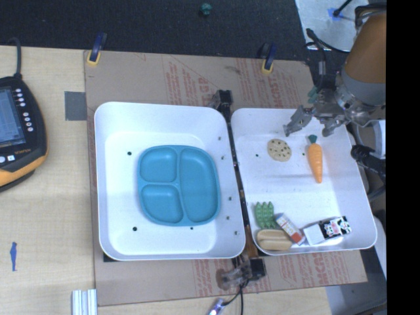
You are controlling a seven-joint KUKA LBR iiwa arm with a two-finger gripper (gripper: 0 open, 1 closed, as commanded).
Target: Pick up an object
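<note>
My gripper point(314, 127) hangs over the far end of the right bin point(349, 195), its fingers spread open with nothing between them. Just below it lie an orange carrot point(315, 161) and a chocolate-chip cookie point(279, 149). At the bin's near end sit a green block point(264, 211), a hot-dog bun point(273, 239), a small red-and-white pack point(289, 228) and a black-and-white milk carton point(330, 230).
The left bin point(118, 235) holds a blue three-part plate point(178, 184). A teach pendant point(18, 126) lies at the bench's left edge. Clamps point(266, 56) pin the cardboard at the back, and black clips point(223, 100) join the bins.
</note>
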